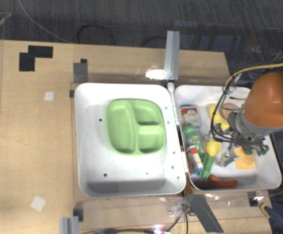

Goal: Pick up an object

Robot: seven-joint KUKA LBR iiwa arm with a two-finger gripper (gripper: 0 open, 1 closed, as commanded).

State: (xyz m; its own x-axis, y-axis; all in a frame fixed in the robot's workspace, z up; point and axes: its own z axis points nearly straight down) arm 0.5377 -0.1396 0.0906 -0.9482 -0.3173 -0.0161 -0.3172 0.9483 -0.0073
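The right bin [273, 177] holds several small objects: a red-and-white packet [190, 116], a green bottle [192, 135], a yellow lemon-like ball [213, 147], a green stalk [207, 165], a brown sausage [223, 182] and an orange cheese slice [244, 163]. A yellow piece [218, 114] lies toward the back. The arm's orange band [270, 100] hangs over the bin's right half. My gripper [235, 152] reaches down beside the lemon and the cheese slice; its fingers are hard to make out.
The left bin [90, 179] holds a green divided tray [134, 126]. A metal post [172, 55] stands behind the wall between the two bins. Cables run from the arm at the right [258, 69].
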